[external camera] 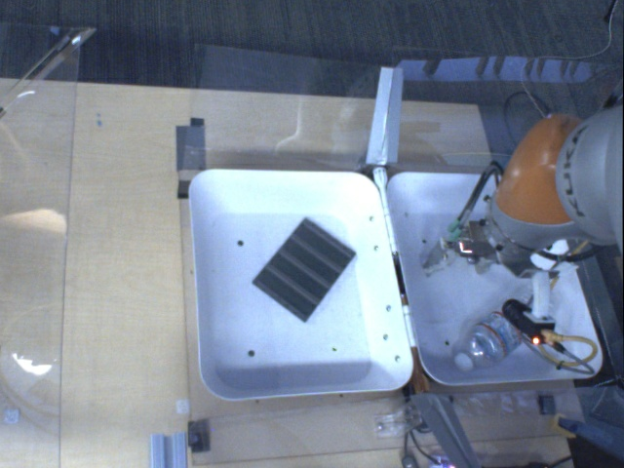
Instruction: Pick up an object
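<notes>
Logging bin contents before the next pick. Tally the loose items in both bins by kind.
Dark grey ribbed rectangular pad, left bin: 1
Clear plastic bottle, right bin: 1
Total: 2
The gripper hangs over the right bin; anything beneath the arm is hidden.

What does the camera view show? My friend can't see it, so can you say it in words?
A grey and orange robot arm reaches from the right over the right white bin, where a clear plastic bottle lies near the front. In the left white bin, a dark ridged rectangular block lies flat and turned at a slant.
</notes>
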`<state>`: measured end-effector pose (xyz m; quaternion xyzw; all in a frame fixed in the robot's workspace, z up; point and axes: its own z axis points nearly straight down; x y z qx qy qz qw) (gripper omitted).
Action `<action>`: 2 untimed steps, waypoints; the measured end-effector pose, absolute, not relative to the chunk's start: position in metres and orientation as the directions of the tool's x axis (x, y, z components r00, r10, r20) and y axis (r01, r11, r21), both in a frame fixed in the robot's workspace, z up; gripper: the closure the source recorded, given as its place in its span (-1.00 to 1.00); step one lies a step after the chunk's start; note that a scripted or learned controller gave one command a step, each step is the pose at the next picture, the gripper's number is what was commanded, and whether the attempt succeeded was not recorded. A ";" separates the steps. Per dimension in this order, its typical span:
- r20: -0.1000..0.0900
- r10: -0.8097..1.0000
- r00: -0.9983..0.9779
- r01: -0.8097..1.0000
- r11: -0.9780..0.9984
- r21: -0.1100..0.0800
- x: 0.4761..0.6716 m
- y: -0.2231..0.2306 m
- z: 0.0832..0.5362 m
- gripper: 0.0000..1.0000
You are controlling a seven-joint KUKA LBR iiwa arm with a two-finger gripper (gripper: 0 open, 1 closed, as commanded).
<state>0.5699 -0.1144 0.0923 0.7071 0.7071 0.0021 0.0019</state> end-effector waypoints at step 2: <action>0.001 1.000 0.000 1.000 0.000 0.011 0.572 -0.114 0.104 -1.00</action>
